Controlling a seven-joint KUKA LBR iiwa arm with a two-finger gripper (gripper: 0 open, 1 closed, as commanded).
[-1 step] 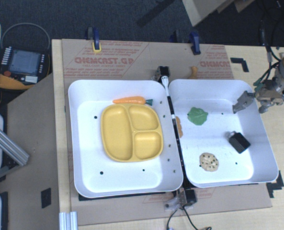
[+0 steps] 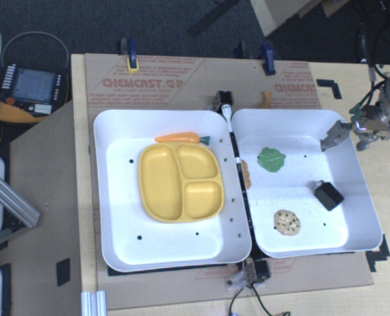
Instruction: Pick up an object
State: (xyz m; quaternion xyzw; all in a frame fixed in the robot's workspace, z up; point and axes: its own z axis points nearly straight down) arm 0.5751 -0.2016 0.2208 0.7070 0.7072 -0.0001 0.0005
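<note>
Cookie (image 2: 287, 222), black block (image 2: 328, 195) and green leaf (image 2: 271, 158) all lie in the right bin (image 2: 359, 232), so nothing has been picked up yet. All of the job is left to do. The cookie sits nearest the front wall, the block is just behind it, and the leaf is farther back. They lie well apart, so there is room to come down on any one. In the left bin (image 2: 116, 242) a yellow tray (image 2: 180, 181) sits in the middle, with a carrot (image 2: 177, 137) touching its far edge. The hand (image 2: 352, 133) hangs over the right bin's far right corner, holding nothing. I cannot tell how wide it is.
</note>
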